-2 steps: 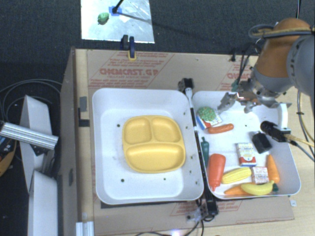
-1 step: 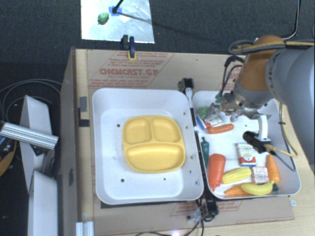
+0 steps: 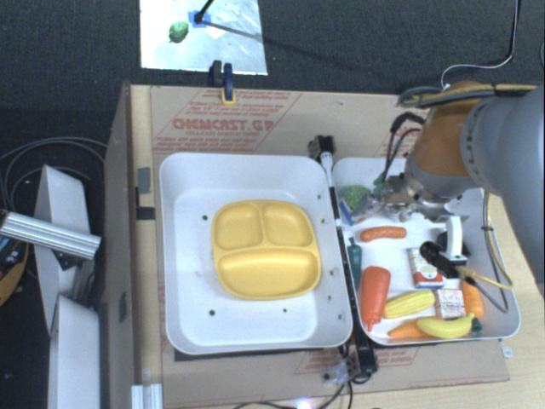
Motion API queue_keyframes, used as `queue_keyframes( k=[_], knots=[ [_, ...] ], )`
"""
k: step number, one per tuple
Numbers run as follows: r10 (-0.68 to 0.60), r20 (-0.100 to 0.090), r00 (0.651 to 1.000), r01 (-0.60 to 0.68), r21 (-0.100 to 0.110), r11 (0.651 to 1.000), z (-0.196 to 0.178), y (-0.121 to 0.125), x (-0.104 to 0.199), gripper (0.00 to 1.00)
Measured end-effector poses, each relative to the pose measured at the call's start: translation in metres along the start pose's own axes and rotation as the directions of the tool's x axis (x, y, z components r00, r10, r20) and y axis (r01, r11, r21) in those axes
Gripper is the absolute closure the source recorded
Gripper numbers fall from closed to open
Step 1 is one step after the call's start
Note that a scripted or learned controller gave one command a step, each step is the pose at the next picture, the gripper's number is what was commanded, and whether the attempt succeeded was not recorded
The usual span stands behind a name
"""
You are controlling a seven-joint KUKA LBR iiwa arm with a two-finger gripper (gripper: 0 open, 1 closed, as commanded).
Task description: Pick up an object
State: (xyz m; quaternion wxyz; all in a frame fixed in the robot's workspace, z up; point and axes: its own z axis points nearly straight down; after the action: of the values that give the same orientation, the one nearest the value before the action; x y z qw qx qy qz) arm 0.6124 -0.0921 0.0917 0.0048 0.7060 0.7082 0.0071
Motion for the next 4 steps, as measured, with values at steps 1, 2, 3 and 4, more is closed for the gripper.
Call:
queue_keyframes(
  k=[1,2,3,4],
  knots=[
    [-0.002,0.004,1.0,0.002,0.003,1.0,0.001,0.058,-0.01,0.0],
    [-0.001,0.007,1.0,0.001,0.003,1.0,0.002,0.06,0.005,0.0],
    [0.0,0.004,1.0,0.0,0.004,1.0,0.002,0.06,0.003,0.0],
    [0.0,0.002,1.0,0.0,0.004,1.0,0.002,0.06,0.001,0.0]
  ],
)
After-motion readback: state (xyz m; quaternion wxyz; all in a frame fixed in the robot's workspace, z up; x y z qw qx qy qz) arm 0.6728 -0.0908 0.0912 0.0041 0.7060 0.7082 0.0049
